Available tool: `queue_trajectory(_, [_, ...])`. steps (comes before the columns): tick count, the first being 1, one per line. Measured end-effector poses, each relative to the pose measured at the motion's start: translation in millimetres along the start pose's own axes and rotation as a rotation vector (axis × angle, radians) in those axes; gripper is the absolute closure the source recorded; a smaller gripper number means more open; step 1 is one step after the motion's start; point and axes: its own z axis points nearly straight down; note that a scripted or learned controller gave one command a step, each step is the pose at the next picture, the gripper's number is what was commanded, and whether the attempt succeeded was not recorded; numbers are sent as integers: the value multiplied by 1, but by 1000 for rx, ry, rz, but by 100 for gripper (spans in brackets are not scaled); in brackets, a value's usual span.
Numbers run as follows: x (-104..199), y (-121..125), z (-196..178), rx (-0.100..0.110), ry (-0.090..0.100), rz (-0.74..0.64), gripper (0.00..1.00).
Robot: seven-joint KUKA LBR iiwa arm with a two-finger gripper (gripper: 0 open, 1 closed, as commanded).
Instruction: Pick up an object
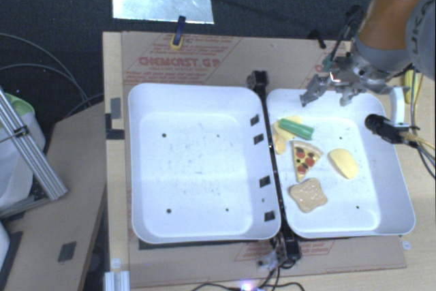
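The open hand (330,93) hangs empty over cardboard (204,54) printed "CHEMCAST G P".

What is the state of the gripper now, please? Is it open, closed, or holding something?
Gripper: open, jaws spread apart, holding nothing; it hovers over the far edge of the right bin, apart from the green piece.

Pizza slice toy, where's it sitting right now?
The pizza slice lies in the right bin, toward its left side, just below the green piece, above the toast-shaped piece and left of the yellow piece.
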Motion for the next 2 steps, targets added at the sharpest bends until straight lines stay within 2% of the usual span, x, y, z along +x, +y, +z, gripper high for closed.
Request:
queue_trajectory(1, [-2, 29, 107, 6, 1, -3, 0])
queue_trajectory(2, [-6, -39, 153, 1, -2, 5, 0])
